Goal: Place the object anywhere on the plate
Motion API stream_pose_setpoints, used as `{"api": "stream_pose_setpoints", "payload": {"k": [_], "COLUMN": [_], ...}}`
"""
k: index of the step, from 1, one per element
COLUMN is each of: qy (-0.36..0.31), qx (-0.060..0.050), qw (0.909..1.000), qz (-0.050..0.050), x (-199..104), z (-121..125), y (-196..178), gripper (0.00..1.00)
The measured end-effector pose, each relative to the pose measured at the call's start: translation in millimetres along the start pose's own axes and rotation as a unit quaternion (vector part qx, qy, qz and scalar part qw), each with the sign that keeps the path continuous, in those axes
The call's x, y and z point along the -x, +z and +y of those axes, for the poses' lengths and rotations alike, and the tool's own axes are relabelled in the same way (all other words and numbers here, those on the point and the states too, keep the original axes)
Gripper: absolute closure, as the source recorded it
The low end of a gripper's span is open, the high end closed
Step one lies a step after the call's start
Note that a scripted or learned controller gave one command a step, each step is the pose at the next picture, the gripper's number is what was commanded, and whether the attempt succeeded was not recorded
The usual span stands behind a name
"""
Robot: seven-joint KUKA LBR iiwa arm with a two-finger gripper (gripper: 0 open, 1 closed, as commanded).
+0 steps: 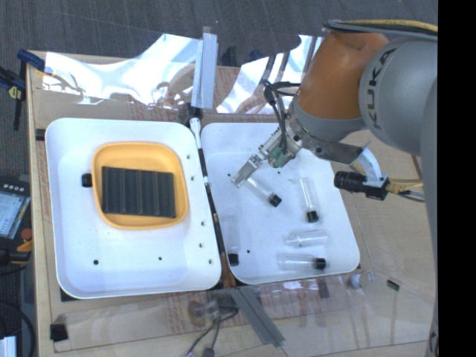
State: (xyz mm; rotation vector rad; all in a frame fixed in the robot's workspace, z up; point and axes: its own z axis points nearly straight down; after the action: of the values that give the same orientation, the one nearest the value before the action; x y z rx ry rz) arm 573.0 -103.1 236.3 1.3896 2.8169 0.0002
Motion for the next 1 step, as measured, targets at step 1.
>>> {"api": "stream_pose_setpoints", "payload": {"k": [1], "qy": [-0.176], "qx": [-0.001], "qw": [0.9845], "qz": [0.001], "x": [-3.5], "z": [-2.5], "y": [22.1], "gripper": [0.0]}}
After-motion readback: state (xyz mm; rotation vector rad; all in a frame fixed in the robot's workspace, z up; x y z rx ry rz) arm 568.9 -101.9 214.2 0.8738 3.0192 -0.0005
